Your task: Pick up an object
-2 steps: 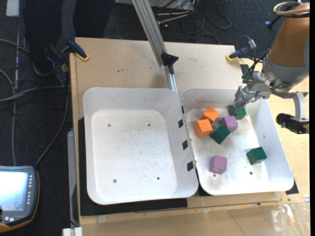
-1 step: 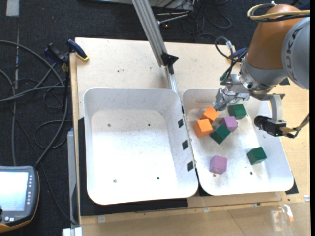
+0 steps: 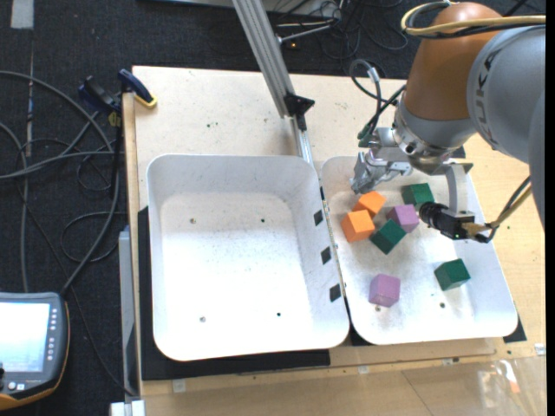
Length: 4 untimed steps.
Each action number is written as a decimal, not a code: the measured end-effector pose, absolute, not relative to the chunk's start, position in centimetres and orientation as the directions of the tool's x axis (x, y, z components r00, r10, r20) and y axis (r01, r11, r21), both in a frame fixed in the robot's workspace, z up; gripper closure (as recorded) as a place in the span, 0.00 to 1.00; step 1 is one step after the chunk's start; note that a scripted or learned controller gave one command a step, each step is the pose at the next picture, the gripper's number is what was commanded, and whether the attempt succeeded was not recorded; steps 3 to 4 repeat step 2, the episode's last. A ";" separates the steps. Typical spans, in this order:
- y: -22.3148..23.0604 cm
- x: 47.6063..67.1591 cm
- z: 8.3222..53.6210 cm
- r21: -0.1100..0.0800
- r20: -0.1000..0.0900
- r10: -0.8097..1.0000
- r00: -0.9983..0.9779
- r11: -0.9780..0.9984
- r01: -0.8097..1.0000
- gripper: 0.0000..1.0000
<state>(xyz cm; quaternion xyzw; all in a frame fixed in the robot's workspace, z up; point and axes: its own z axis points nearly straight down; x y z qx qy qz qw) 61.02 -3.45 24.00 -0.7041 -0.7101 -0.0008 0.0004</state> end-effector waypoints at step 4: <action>6.5 59.4 23.5 -0.002 0.002 1.000 -0.008 0.008 1.000 1.00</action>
